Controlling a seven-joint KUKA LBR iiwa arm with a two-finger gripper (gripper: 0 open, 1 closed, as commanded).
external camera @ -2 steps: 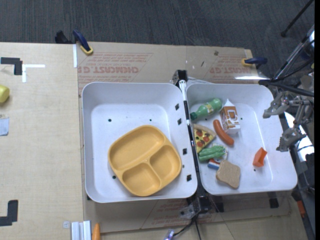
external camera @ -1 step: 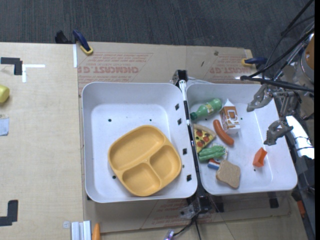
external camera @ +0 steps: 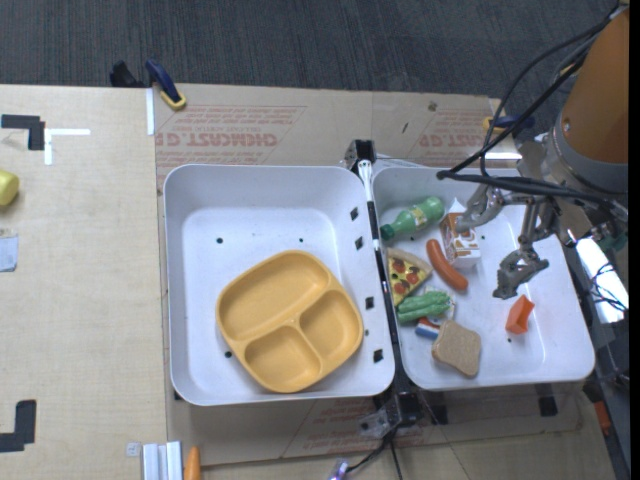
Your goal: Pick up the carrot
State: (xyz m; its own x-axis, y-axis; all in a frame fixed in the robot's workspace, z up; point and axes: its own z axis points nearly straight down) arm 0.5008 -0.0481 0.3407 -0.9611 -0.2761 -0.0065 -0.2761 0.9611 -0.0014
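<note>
Carrot (external camera: 519, 314) below hand (external camera: 493, 249)

**Surfaces around the pincer**

The pincer (external camera: 497, 240) looks like dull grey metal. Just below it, the carrot (external camera: 519, 314) is smooth orange plastic. The bin (external camera: 560, 353) under both is glossy white plastic. Well to its left, the tray (external camera: 289, 319) is matt yellow plastic.

Left of the white right bin (external camera: 560, 363), a white bin (external camera: 190, 298) held a plain yellow tray (external camera: 290, 320), while inside the right bin lay an orange carrot (external camera: 519, 314), a green bottle (external camera: 411, 218), a red sausage (external camera: 446, 265), brown bread (external camera: 457, 348) and a red-and-yellow pizza slice (external camera: 405, 276).
</note>
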